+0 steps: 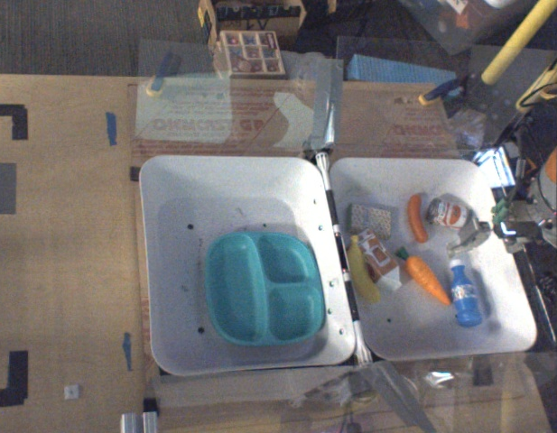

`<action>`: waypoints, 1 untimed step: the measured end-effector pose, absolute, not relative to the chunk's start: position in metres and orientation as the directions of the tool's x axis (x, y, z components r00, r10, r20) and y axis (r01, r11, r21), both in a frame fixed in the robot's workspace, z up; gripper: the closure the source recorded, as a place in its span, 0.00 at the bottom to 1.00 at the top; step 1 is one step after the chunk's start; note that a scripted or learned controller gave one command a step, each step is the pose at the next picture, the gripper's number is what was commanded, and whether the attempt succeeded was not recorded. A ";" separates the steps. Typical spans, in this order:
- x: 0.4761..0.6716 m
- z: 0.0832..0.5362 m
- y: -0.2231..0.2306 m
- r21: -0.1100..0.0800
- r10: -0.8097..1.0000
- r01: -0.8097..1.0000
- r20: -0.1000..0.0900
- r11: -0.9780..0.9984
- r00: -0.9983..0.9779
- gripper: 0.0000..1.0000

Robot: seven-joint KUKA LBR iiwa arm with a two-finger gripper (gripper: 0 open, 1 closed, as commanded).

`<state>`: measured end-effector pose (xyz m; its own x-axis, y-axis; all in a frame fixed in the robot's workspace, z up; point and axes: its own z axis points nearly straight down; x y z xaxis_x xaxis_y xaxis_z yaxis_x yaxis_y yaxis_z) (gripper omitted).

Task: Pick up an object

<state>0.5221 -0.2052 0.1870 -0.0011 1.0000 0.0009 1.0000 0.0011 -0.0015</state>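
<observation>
The right bin (508,332) holds several small objects. A yellow banana (361,271) lies by its left wall, with a small brown and white carton (380,258) beside it. A grey-green square pad (373,217) sits above them. An orange sausage shape (417,218) and a tin can (448,212) lie near the top. An orange carrot (426,280) and a blue bottle (465,298) lie lower down. My gripper (474,236) reaches in from the right edge, low over the bin, just below the can and above the bottle's cap. I see nothing held in it.
The left bin (170,242) bears a teal divided plate (264,287). Clear plastic sheets (224,106) lie behind both bins. A cardboard box (251,12) and clutter stand at the back, with cables and hardware (531,152) at the right.
</observation>
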 end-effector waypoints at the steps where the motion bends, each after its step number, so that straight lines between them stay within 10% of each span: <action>1: 0.481 0.087 -0.199 0.006 0.997 0.997 -0.001 0.076 -0.076 0.00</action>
<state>0.4814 -0.1991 0.0867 -0.0762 0.9971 -0.0007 0.9971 0.0762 0.0061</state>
